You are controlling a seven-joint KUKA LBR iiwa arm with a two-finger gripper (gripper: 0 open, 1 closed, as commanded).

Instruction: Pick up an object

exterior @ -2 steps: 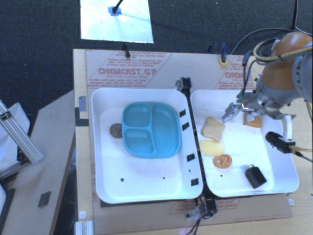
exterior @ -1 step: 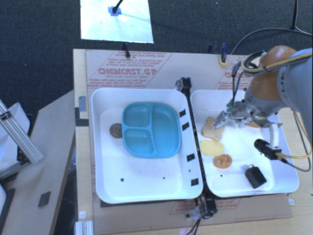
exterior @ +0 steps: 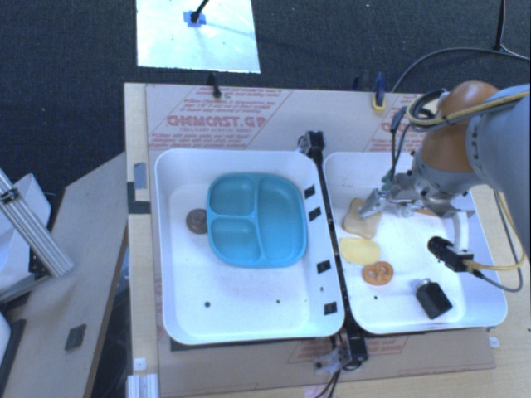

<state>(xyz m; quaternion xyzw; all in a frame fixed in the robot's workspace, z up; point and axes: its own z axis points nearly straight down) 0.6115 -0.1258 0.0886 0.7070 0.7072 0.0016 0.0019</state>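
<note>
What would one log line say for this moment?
arm: over right bin | gripper: by beige piece | unheld: yellow slice, black block

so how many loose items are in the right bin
4: a beige bone-shaped piece by the divider, a pale yellow oval slice below it, a small orange round piece, and a black block. The arm may hide more.

My arm point(exterior: 498, 131) comes in from the right, grey, with the orange band point(exterior: 455, 127) showing above the wrist. The wrist bends down and leftward. My tool point(exterior: 375, 204) sits low at the left end of the arm, pointing left. Cables loop around the wrist on its far and near sides.
</note>
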